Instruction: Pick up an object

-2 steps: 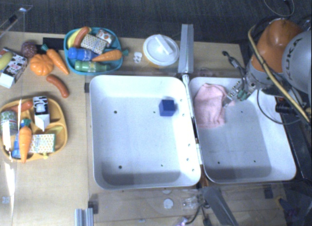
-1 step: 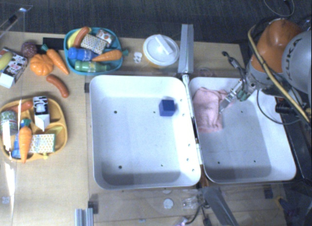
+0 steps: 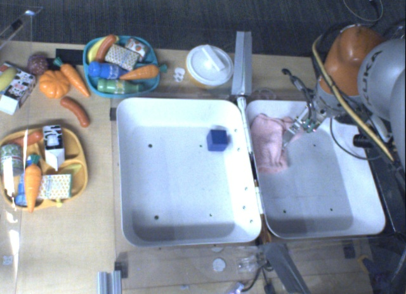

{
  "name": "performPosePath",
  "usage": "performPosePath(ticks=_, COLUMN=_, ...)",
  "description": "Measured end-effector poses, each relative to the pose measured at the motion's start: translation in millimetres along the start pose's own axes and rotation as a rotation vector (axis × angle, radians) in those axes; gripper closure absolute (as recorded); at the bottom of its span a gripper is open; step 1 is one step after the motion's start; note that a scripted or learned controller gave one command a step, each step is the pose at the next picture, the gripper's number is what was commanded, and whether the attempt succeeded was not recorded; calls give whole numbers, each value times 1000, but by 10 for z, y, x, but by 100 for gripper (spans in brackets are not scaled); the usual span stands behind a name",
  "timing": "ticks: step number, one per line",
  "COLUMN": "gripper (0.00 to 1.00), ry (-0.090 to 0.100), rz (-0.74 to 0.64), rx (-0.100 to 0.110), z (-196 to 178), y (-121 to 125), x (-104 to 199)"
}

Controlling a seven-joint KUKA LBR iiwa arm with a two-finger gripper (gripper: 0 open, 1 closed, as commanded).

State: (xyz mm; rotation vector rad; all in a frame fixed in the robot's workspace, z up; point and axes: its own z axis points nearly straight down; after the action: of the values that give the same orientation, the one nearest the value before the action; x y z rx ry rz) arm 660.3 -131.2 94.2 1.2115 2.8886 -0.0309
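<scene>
currently the hand (image 3: 299, 127) sits at the right edge of the pink cloth (image 3: 269, 142) in the right bin (image 3: 330, 217), likely for a grab; finger state unclear.

light: bright, even | glare: white bins (image 3: 184, 223) washed out | focus: slightly soft

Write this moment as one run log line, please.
gripper: at pink cloth edge, right bin | blue block: left bin | grasp: unconfirmed
</scene>
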Motion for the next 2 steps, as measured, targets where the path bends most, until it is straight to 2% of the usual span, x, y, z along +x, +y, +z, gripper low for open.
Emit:
performPosePath(ticks=1, gripper=0, ry=-1, rz=53, rx=2, z=19, y=59, x=62)
performPosePath(ticks=2, gripper=0, ry=-3, rz=-75, rx=-5, z=30, y=89, x=158)
